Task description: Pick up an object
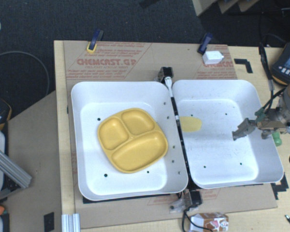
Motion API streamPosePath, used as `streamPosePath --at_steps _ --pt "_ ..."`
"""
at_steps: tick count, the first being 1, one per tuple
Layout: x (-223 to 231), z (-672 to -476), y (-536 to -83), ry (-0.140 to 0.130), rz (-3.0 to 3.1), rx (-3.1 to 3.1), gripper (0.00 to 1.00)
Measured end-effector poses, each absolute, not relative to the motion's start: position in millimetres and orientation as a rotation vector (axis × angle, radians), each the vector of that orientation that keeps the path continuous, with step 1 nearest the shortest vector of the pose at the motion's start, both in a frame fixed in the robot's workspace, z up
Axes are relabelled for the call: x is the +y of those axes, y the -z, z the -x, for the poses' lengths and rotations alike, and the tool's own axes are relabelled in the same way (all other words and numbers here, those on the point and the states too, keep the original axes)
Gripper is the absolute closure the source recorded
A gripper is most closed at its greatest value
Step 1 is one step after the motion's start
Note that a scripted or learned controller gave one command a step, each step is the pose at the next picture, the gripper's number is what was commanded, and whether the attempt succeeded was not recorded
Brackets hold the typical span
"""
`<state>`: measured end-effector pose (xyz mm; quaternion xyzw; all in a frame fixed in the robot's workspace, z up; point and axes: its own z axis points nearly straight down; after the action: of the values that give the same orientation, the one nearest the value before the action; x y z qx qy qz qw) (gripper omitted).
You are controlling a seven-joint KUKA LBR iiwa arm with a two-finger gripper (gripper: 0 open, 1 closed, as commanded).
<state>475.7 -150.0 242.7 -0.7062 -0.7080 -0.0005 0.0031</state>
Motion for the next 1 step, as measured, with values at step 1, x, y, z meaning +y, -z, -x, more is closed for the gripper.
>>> streamPosePath --at_steps 1 --pt "-80.2 -488.4 -302.2 0.01 2.215 -2.236 0.0"
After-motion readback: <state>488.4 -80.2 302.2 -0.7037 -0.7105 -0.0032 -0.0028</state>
